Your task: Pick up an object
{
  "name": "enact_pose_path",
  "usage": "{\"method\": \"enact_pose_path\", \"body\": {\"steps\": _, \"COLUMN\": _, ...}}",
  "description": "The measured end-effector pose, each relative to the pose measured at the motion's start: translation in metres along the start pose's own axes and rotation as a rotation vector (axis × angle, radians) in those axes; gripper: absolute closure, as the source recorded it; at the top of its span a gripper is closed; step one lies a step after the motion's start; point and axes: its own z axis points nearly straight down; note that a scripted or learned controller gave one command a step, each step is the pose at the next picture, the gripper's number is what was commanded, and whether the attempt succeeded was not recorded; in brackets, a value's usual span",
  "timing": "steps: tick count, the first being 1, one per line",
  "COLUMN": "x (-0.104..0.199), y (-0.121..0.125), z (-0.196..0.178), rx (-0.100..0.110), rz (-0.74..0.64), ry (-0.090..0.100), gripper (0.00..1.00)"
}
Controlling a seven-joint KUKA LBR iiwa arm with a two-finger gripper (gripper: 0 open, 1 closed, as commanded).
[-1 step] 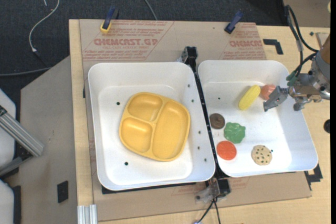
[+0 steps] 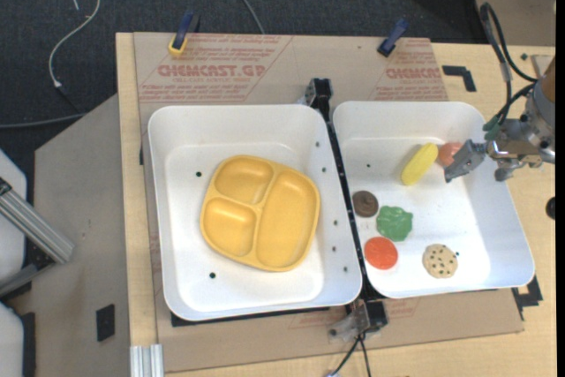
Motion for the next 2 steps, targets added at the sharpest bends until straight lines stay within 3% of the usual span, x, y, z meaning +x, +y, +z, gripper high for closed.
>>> {"method": "enact_pose_path", "body": {"steps": 2, "x": -0.002, "y": -0.005, "z": 0.09, "rx": 0.004, "rz": 0.0, "ry": 0.002, "gripper": 0.0}}
